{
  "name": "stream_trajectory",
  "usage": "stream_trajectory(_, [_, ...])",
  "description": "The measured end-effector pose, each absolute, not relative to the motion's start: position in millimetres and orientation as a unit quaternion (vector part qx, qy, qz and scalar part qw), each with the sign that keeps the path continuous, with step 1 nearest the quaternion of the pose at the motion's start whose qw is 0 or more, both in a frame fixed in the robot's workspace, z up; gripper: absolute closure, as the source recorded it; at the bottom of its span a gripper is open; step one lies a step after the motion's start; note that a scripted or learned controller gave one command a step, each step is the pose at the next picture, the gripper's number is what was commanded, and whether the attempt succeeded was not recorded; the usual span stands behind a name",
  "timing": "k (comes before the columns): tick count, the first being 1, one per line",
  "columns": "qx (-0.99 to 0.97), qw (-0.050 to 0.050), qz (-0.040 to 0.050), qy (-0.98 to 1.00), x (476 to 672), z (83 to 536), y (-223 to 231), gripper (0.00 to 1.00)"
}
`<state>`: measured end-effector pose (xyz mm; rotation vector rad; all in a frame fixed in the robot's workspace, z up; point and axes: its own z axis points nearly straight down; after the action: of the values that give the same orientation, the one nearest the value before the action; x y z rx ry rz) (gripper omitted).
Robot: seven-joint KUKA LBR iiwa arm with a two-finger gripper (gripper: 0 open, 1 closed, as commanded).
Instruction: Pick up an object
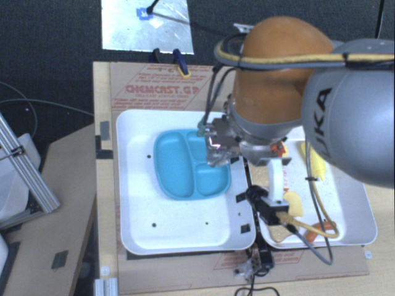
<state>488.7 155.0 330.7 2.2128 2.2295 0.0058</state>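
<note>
The big grey arm (290, 97) hangs over the middle of the frame, above the blue tray (179, 165) in the left bin (133, 184), maybe to grab it. I cannot tell if the jaws are open.

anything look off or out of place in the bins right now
Nothing looks spilled or broken. The blue divided tray lies flat in the left bin, turned at a slight angle to its walls. Small yellow and orange items sit in the right bin, partly hidden by the arm.
</note>
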Motion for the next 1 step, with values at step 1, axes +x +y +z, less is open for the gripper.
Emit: stream_trajectory(1, [0.708,0.000,0.0001,0.707,486.8,311.2,127.0,1.00])
